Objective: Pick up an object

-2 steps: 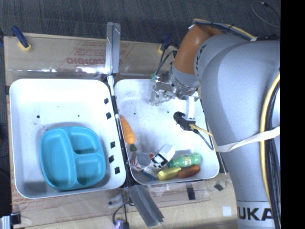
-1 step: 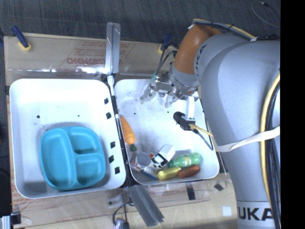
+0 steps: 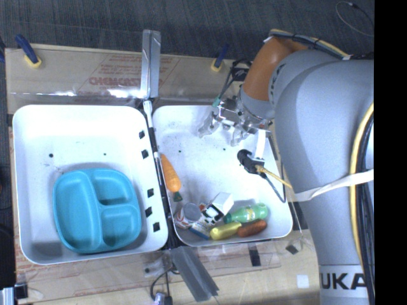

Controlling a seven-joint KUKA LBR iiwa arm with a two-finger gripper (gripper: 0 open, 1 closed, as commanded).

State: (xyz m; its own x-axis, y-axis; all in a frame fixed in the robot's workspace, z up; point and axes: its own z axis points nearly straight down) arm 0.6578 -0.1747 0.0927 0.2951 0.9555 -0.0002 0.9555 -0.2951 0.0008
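In the right bin point(image 3: 191, 122), the end effector point(image 3: 219, 124) hangs over the bare far part, near the back wall; I cannot tell how it is set. A carrot point(image 3: 170, 173) lies by the left wall, and small objects point(image 3: 229, 218) crowd the near edge. A blue tray point(image 3: 96, 208) sits in the left bin point(image 3: 38, 132).

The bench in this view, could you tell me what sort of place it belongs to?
Probably a robotics lab set up for pick-up trials: a KUKA arm reaches over two white bins, clamps pin a board to the bench, and toy items such as a carrot lie in the right bin.
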